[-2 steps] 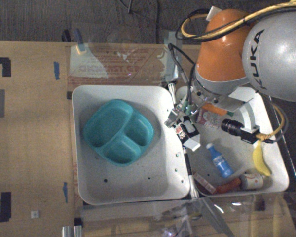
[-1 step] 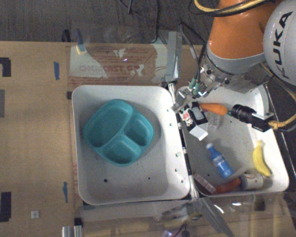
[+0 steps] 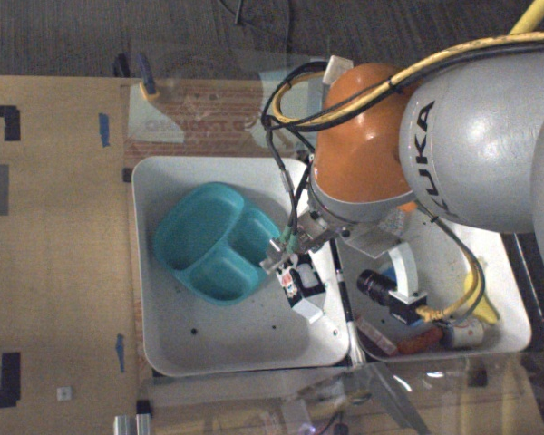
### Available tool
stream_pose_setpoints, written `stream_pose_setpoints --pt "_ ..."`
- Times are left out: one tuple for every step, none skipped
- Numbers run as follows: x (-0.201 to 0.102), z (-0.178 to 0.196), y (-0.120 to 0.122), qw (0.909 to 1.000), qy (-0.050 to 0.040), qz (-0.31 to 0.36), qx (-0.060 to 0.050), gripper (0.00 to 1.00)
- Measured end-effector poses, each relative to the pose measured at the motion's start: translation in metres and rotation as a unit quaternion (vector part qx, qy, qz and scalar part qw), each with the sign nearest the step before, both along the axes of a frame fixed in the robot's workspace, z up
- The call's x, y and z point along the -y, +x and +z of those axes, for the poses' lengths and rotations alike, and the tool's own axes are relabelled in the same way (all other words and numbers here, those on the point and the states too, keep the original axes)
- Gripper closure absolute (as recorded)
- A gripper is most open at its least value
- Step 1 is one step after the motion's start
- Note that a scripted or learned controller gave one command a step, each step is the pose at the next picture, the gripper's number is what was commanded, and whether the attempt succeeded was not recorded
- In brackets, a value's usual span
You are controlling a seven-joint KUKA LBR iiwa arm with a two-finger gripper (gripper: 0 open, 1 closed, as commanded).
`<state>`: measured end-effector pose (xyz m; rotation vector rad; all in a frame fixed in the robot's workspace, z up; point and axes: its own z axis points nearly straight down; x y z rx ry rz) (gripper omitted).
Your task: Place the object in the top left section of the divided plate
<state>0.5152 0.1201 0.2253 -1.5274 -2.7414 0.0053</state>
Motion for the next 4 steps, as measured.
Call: stream_pose_setpoints --pt "-0.039 0.009 0.009 0.9977 0.0005 0.068 0.002 1.0" --pt "-0.038 0.009 0.009 0.9977 0.0005 0.067 0.002 0.0" --pt "-0.037 0.018 0.01 0.9978 0.0004 0.066 0.002 1.0" --pt "0.101 -0.042 -0.033 0.9988 0.0004 0.049 0.0 1.0"
